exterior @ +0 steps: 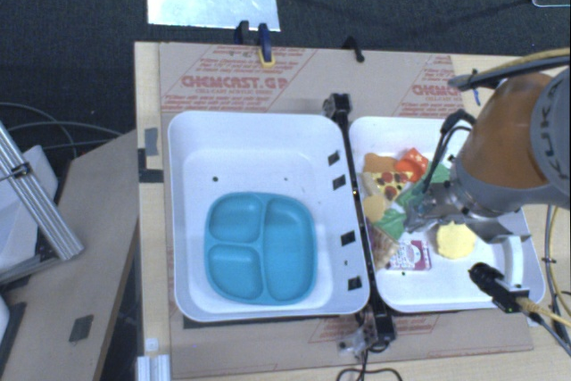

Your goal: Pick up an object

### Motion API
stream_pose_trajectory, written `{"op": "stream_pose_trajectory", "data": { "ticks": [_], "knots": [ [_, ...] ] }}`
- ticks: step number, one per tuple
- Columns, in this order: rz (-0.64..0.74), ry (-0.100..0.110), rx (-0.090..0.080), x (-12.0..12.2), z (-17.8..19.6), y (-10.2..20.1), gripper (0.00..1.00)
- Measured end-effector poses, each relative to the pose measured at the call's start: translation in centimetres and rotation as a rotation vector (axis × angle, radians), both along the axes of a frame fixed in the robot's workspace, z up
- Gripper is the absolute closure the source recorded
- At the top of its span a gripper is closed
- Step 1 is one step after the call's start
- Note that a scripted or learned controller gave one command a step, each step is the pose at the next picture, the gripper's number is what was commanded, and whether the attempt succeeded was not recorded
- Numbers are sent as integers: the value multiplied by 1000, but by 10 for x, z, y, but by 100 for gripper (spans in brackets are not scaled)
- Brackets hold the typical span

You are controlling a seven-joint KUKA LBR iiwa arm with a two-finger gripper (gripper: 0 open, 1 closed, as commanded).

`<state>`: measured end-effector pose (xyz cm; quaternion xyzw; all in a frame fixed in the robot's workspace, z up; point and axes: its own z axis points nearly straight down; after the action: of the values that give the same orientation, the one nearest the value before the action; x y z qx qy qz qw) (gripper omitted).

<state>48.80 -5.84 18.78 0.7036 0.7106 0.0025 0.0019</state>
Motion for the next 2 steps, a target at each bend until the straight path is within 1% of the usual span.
{"op": "stream_pose_trajectory", "data": {
  "ticks": [1,2],
  "knots": [
    [-7,4,-1,-1,-3,-3,0],
    [-7,4,-1,-1,-3,-3,0]
  ]
}}
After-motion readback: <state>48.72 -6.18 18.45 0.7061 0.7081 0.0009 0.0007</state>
